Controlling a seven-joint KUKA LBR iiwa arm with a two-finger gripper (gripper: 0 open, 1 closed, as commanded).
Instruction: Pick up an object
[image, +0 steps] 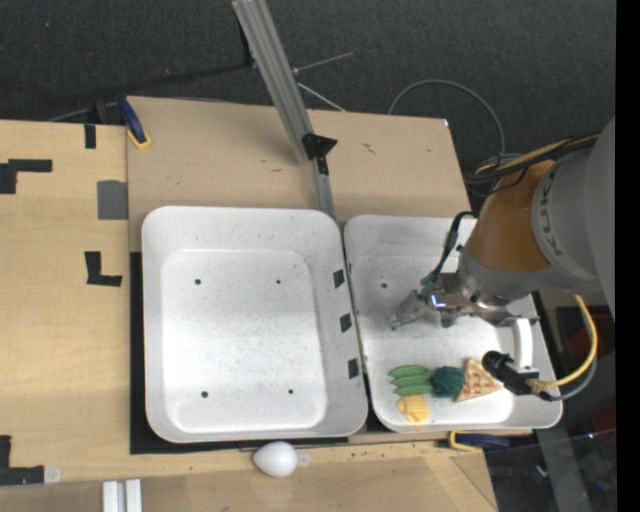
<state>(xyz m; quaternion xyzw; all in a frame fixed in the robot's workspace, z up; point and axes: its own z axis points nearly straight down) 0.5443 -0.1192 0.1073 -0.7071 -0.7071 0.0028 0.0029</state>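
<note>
White plastic, faintly speckled, makes up both shallow bins I am looking down on: the left bin (240, 320) is the larger, with rounded corners and a raised rim, and the right bin (400, 250) butts against it along a seam with small dark clips. My arm (515, 235) comes in from the right, grey with a glossy orange band, and it hangs over the middle of the right bin. At its end the tool (412, 312) points leftward, low over the bin floor; its metal fingers look close together with nothing visible between them, though at this size I cannot tell how far they are parted. The things to pick sit in a tight row along the near rim of the right bin: green pea pods (408, 375), a dark green knobbly broccoli piece (446, 379) just beside them, a yellow lump (414, 406) below the pods, and a triangular pizza slice (481, 381) to the right, close to a black fitting on the arm. The far half of that bin's floor is open. Pale wood forms the table (60, 300), marked with black tape strips, and a white egg-shaped object (275, 458) lies on it just outside the left bin's near edge. A grey metal pole (285, 85) slants in from the top.
</note>
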